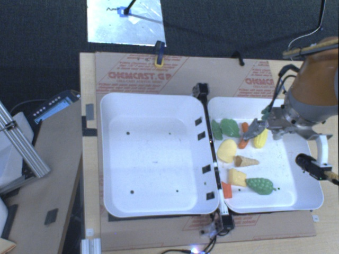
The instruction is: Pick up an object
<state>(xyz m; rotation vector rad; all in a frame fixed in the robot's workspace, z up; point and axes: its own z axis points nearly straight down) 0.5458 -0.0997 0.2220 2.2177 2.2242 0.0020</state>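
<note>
My end effector (255, 128), fingers apart, hovers between the carrot (243, 135) just left and the upright corn (261, 138) just right.

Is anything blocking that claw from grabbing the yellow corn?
Nothing visible blocks it. The gripper hangs right over the corn in the right bin. A carrot lies close on the corn's left, crowding that side.
</note>
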